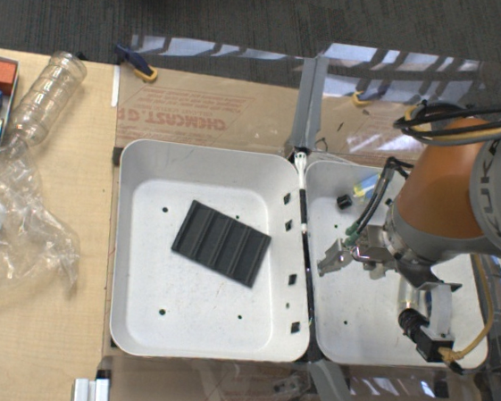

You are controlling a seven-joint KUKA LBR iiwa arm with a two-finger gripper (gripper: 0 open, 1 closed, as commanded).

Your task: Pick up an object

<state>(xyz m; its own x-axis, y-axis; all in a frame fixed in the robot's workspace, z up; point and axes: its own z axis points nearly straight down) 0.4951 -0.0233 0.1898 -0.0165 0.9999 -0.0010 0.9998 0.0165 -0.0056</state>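
My gripper (345, 254) hangs over the right bin (344, 327), near its left wall, with my orange-banded wrist bulking above it (which hides much of that bin's floor from the camera). Whether the tool is open or closed I cannot tell; the metal parts there are too tangled in the view to read.

The one clear candidate to pick is the dark ribbed slab (221, 243), lying flat in the left bin (129, 316), roughly at its centre. From my tool it lies to the camera's left, across the divider (302, 232) where the two bins meet, at about the same depth in the view. Its long axis runs on a slant, from upper left down to lower right, so I judge I would have to cross the divider and turn my wrist to close across the shorter width rather than along the length.
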